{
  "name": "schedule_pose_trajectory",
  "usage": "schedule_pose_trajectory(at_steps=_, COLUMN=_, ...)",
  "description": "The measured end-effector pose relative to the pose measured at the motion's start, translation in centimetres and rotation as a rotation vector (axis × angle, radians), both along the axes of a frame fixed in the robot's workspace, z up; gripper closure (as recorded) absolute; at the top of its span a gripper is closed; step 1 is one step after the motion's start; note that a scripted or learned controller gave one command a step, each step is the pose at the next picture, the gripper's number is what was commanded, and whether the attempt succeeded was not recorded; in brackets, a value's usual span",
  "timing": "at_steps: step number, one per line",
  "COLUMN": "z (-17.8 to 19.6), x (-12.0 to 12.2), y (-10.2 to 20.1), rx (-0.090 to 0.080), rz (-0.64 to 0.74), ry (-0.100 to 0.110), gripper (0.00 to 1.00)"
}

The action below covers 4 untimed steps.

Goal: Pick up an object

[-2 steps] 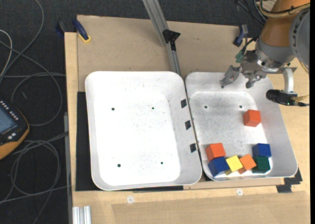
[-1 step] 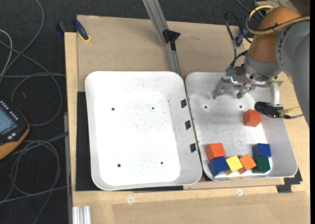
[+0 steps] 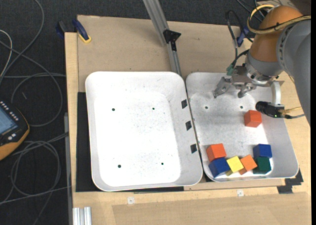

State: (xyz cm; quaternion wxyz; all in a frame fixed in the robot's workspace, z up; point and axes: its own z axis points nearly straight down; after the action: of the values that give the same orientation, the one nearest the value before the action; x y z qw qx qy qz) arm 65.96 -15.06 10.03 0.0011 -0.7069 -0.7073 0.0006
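You are at the approach step: nothing is grasped yet. The gripper (image 3: 229,90) hangs with fingers spread over the far end of the right bin (image 3: 207,83), holding nothing. The nearest block, an orange block (image 3: 253,118), lies apart, nearer the front. Next, bring the gripper over it, then descend and close.

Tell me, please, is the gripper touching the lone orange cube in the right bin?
Apart. The camera view shows bare white bin floor between the gripper and the orange cube.
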Motion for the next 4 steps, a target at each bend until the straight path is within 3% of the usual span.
schedule_pose_trajectory(at_steps=1, z=1.2, x=0.1, y=0.0, rx=0.0, rz=0.0, ry=-0.003, gripper=1.0)
schedule_pose_trajectory(at_steps=3, z=13.3, x=0.3, y=-0.3, rx=-0.003, rz=0.0, ry=-0.011, gripper=1.0)
schedule_pose_trajectory(at_steps=4, z=14.5, x=0.3, y=5.6, rx=0.001, rz=0.006, ry=-0.005, gripper=1.0)
